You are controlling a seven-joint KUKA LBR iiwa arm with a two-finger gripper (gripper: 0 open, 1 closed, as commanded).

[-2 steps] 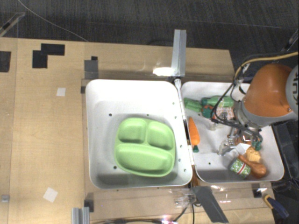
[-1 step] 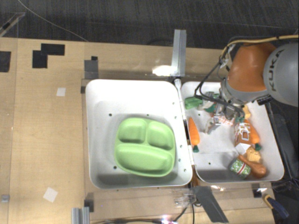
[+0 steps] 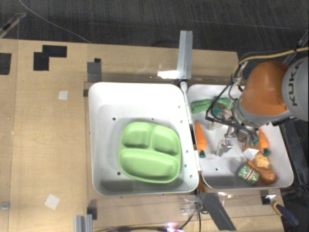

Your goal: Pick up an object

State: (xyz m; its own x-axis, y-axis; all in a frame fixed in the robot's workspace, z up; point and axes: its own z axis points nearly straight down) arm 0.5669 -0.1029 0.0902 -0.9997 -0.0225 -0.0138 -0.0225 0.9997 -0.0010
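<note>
My gripper (image 3: 226, 145) hangs low over the middle of the right bin (image 3: 212, 175), under the grey wrist and orange band (image 3: 263, 88). Nothing shows between its tips. An orange carrot (image 3: 199, 137) lies just left of it along the bin's left wall. At the bin's far side rests a green vegetable (image 3: 203, 105). To the gripper's near right sit a small labelled can (image 3: 247, 174), a tan bread-like piece (image 3: 262, 160) and a brown sausage shape (image 3: 268, 177). The arm partly hides another orange piece (image 3: 263, 140).
The left bin (image 3: 104, 110) holds a green divided plate (image 3: 149, 151) near its middle. A thin wall (image 3: 189, 129) separates the two bins. A metal post (image 3: 185, 52) stands behind them. Cables (image 3: 227, 103) loop off the wrist over the right bin's far side.
</note>
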